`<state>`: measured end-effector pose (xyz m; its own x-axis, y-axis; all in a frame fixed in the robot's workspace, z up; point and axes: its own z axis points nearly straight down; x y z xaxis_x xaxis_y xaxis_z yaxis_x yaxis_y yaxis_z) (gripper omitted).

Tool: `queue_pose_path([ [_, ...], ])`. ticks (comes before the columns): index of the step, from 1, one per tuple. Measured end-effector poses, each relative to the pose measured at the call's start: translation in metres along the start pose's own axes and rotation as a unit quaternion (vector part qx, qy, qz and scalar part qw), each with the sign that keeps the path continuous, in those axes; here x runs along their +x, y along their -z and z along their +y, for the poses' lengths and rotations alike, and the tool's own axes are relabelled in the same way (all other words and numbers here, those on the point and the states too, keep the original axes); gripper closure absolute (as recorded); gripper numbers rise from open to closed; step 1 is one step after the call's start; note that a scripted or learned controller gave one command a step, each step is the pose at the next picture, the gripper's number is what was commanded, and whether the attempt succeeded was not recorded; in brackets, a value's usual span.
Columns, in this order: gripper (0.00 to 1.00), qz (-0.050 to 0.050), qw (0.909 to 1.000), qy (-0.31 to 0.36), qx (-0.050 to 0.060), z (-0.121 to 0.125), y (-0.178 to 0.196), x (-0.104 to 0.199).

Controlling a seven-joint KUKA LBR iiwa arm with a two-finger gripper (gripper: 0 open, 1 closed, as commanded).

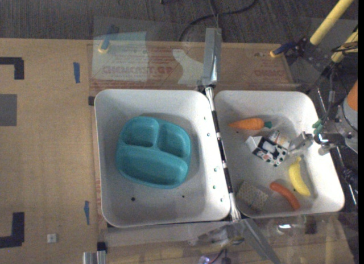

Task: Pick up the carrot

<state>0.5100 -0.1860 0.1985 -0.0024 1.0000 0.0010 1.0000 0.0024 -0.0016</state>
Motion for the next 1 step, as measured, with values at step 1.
queue_pose_path([
  [1,0.00,-0.001,0.9996,-0.030,-0.001,0.0738,-0.0396,0.0584],
])
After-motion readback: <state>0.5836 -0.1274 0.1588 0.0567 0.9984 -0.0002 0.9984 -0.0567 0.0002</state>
